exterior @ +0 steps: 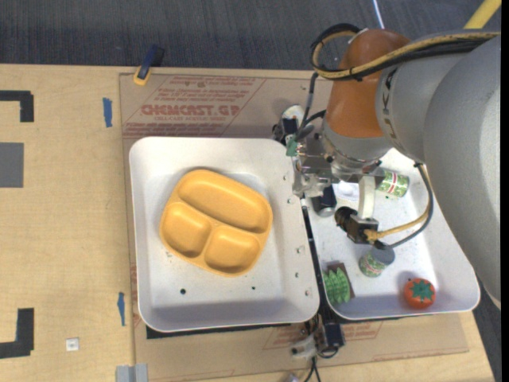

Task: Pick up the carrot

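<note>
The claw [324, 200] hangs low over the near-left part of the right bin [445, 237], close to the wall where the 2 bins meet. Seen from above, it is masked by its own wrist hardware and cables, so whether it is wide or narrow cannot be told, and nothing can be seen gripped in it. Above it sits the orange band [359, 94] of the grey arm [453, 126], which reaches in from the right and covers much of that bin.

The right bin holds 4 loose items. A green can [393, 184] with red and white markings lies on its side just right of the wrist. A small pale-green piece with a grey cap [374, 262] sits nearer the front, and a green studded block [337, 283] lies by the front-left corner. The carrot [419, 291] — an orange-red lump with a green top — rests in the front-right corner, well apart from the claw.

The left bin [151, 213] carries 1 yellow plate [215, 221] with 3 compartments, set at a tilt. Both bins stand on a cardboard sheet [191, 106] with red print.
</note>
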You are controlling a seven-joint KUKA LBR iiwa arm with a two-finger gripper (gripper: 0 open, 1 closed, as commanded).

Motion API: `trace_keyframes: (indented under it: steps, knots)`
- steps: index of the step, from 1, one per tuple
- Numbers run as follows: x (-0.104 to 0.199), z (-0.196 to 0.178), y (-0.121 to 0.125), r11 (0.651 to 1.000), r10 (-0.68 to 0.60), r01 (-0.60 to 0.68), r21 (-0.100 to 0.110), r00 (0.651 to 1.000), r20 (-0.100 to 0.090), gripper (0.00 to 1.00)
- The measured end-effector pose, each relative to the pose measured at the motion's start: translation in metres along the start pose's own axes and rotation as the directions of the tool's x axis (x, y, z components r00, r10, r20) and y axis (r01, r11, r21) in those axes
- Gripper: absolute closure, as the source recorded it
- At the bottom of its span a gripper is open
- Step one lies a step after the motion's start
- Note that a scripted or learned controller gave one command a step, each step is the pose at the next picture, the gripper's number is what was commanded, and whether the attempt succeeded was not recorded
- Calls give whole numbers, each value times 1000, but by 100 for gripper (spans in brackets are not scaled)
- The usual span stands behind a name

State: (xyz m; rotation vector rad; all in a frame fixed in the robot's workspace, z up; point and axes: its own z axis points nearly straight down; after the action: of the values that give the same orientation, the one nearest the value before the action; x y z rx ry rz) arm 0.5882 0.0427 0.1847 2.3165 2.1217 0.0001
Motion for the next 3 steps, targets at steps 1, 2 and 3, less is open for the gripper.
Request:
trace_keyframes:
  steps: [1, 2, 3]
  knots:
    - [36, 0, -61, 975, 223, -223, 5, 975, 0, 100]
    - [86, -75, -48, 970, 241, -241, 1, 970, 0, 100]
    - [71, -7, -98, 914, 406, -406, 4, 914, 1, 100]
